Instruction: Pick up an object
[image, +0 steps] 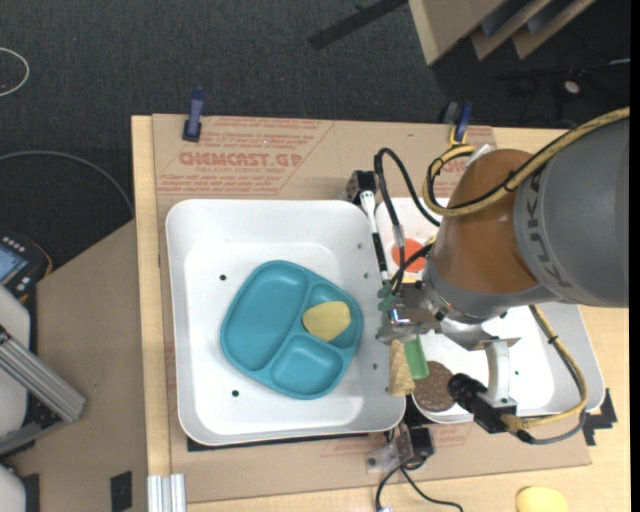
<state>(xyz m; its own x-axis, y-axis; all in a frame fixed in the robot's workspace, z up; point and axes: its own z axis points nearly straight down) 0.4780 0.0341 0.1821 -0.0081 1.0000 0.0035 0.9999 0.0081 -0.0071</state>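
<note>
My gripper (397, 318) hangs under the orange wrist band over the left edge of the right bin (560, 380), close to the wall between the two bins. Just below it lies a tan and green oblong object (404, 367), leaning on that wall. A brown round object (435, 390) rests beside it to the right. An orange-red object (409, 256) peeks out above the wrist. In the left bin (200, 300) a teal divided plate (270, 335) holds a pale yellow piece (327, 320) in its right compartment.
The arm's grey and orange body covers most of the right bin. Black and yellow cables loop around it. A black pen-like object (372, 225) lies along the wall between the bins. Two blue clamps (194, 115) hold the brown board at the back.
</note>
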